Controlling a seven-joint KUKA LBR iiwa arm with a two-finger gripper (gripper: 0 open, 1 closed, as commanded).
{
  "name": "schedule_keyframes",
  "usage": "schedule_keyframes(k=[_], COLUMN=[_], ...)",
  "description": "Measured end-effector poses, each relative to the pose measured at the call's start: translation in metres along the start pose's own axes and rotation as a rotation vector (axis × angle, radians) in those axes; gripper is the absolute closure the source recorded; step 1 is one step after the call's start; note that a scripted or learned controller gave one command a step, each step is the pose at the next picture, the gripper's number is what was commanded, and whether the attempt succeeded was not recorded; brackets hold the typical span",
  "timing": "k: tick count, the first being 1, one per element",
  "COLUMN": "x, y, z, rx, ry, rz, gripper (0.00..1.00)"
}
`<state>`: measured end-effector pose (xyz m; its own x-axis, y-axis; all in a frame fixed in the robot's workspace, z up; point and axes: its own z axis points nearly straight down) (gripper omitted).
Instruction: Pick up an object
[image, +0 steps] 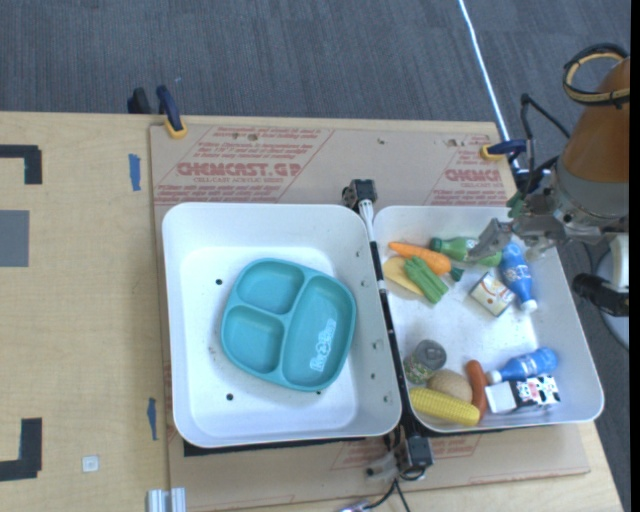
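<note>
Teal tray (288, 325); white bins (190, 300)

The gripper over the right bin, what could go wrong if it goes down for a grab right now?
The gripper sits above a tight cluster: a green bottle, a blue bottle and a small carton. It might nudge neighbours or catch two things at once. The carrot and green vegetable overlap nearby, so one could drag the other. The rounded bottles could slip out.

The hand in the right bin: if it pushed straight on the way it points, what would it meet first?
Probably the green bottle just beyond the hand, pointing toward the view's left, then the carrot. Depth is unclear; it might pass above them.
</note>
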<state>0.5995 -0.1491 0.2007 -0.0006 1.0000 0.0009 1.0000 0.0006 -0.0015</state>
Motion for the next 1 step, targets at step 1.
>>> schedule_keyframes(k=[1], x=[-0.0274], y=[0.0072], z=[0.0936], rx=[-0.011], ry=[0.004], rz=[-0.138], gripper=[0.00])
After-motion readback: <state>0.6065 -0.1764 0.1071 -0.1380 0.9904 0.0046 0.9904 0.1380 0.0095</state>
